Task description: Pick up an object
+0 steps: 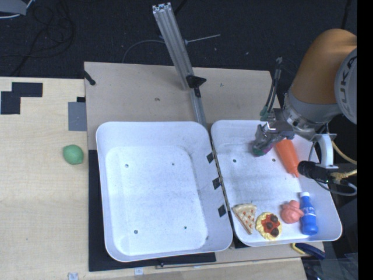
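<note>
We see the claw (263, 143) closed on a small green-and-purple toy (260, 149) in the right bin (245, 174), not yet lifted clear.

Robotics lab: aluminium strut (178, 45), loose cables (52, 16), bench bins (116, 136).

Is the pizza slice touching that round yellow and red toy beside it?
Cannot tell. In the camera view the pizza slice and round toy sit edge to edge.
</note>
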